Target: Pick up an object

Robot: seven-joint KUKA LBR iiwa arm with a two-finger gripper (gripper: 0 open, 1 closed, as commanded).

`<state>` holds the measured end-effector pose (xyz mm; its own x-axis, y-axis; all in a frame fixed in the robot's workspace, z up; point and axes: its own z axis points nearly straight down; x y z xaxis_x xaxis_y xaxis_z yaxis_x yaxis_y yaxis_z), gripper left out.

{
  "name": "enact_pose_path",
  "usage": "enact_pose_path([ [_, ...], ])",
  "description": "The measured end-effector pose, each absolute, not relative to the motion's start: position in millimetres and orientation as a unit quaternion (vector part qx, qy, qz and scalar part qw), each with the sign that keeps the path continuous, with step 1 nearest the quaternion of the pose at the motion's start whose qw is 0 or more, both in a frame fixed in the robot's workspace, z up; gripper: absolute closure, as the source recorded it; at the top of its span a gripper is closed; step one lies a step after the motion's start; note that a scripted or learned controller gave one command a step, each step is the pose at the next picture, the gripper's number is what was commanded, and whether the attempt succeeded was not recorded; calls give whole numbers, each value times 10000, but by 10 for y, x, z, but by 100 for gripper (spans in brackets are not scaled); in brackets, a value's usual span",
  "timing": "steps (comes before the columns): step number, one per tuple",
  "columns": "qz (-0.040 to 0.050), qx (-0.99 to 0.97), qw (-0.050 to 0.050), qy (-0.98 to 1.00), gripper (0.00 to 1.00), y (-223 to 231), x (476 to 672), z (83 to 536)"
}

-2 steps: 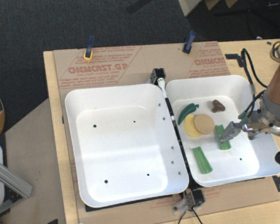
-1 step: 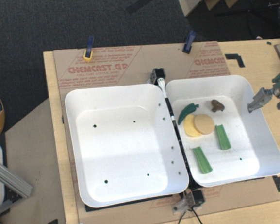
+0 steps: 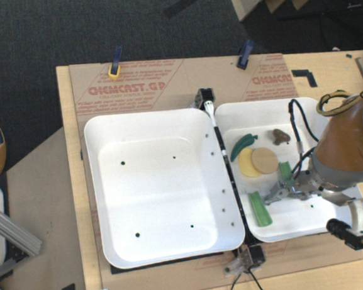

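The right bin (image 3: 283, 229) holds a yellow disc with a tan round piece (image 3: 260, 161) on it, a dark green curved piece (image 3: 242, 145), a brown lump (image 3: 280, 136), a green flat stick (image 3: 260, 208) and a small green block (image 3: 285, 170). My gripper (image 3: 283, 191) reaches in from the right, low over the bin floor, between the green stick and the small green block. Its metal fingers point left. The arm's orange band (image 3: 348, 139) sits above the wrist.
The left bin (image 3: 157, 186) lies beside the right one, with a black divider strip (image 3: 226, 162) between them. Black cables (image 3: 300, 127) loop over the right bin's far side. Blue clamps (image 3: 116, 61) hold the cardboard at the back.
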<state>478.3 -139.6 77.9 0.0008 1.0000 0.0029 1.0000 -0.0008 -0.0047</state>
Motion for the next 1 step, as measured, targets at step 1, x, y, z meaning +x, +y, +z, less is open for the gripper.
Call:
enact_pose_path([
  [1,-40,-7064,-101,-7077,0,-1780,5489,2228],
])
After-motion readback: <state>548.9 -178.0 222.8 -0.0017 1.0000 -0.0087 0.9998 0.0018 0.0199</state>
